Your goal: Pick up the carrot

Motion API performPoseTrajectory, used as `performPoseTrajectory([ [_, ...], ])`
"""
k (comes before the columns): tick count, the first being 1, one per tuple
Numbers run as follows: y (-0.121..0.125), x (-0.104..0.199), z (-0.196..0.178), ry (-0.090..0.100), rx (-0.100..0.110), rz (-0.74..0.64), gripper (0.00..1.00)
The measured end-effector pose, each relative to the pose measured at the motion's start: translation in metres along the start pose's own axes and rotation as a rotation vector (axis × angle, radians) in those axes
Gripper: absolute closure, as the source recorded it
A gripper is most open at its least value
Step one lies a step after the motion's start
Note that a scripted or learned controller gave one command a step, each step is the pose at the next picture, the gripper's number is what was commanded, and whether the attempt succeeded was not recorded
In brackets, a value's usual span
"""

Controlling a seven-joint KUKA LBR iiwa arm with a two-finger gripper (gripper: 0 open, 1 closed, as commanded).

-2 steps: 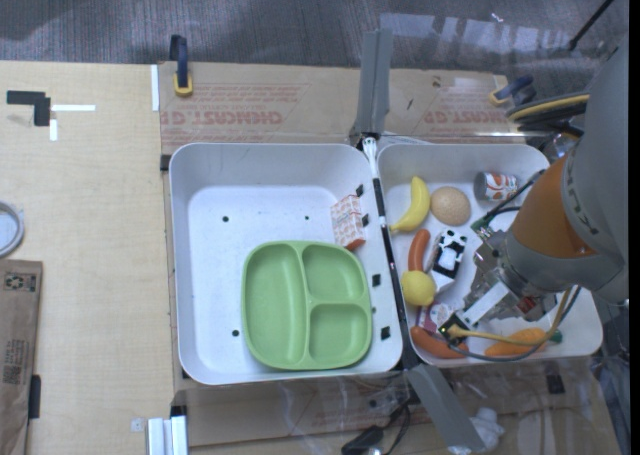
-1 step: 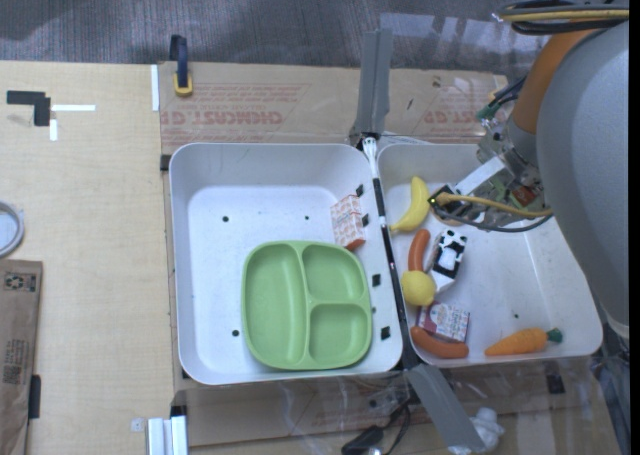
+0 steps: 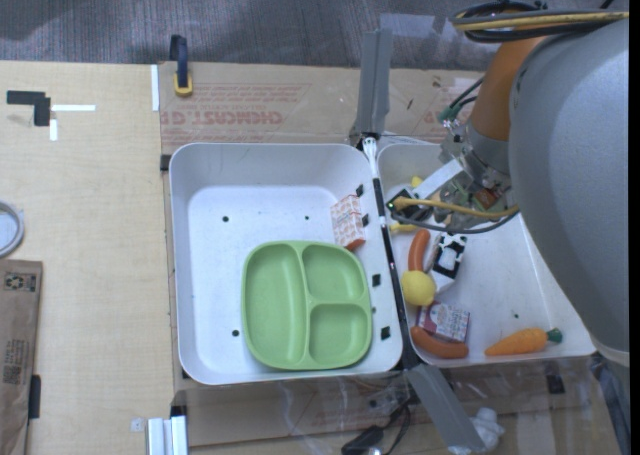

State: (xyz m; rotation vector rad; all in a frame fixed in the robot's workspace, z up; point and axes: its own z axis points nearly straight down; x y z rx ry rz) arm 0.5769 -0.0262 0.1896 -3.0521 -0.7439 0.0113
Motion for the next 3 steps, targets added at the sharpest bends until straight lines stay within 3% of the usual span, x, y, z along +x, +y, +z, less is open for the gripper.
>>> performPoseTrajectory([
  [1,-0.064,-0.033,0.000,0.001,0.001,-0.266,1.00],
  [2,-0.122,-0.025,0.000,0.001,-0.001,-0.735,1.00],
  [3,-0.094,-0.063,-0.142,0.002,-0.005,-0.999,1.00],
])
